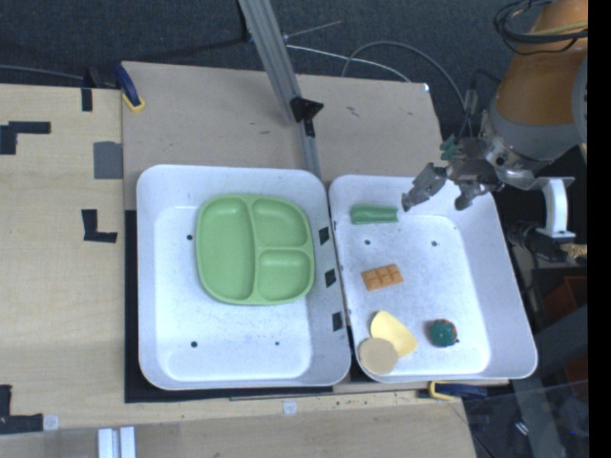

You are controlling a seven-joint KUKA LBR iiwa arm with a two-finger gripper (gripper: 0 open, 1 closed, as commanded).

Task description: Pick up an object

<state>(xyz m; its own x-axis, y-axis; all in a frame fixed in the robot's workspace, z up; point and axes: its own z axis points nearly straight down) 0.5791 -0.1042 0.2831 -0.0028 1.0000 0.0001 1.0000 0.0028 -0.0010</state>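
The gripper (441,192) hangs with its fingers spread and nothing between them over the far edge of the right bin (496,284), just beside the green block (373,215); the orange waffle piece (382,277) lies nearer.

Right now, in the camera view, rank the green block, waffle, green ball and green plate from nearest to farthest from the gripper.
From the gripper:
1. Green block, at the top of the right bin, just beside the gripper.
2. Waffle, mid right bin.
3. Green ball, lower right of the right bin.
4. Green plate, in the left bin.
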